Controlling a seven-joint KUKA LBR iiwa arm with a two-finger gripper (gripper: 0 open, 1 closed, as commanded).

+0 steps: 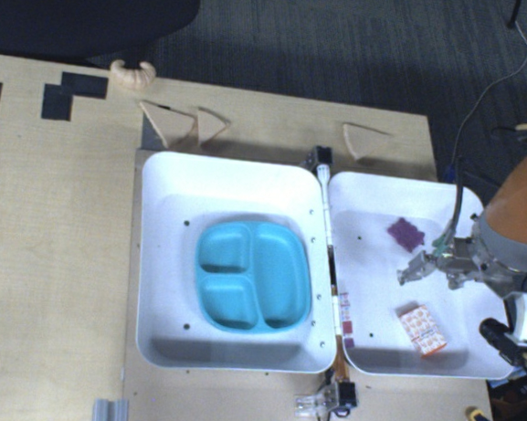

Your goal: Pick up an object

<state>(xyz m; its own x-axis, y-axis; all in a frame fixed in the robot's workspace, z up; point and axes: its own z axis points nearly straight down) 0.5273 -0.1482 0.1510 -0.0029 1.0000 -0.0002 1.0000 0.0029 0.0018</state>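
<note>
The arm reaches in from the right, gripper lowered.

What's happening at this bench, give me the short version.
A grey robot arm reaches in over the right bin. Its end effector hangs between a purple block and a small patterned box, and holds neither. The left bin holds a blue divided plate. Nothing is picked up yet.

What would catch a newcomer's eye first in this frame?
The bright blue tray, split into three compartments, lies in the middle of the left bin. In the right bin, the gripper hangs between a purple block toward the far side and a small patterned box nearer the front, touching neither.
</note>
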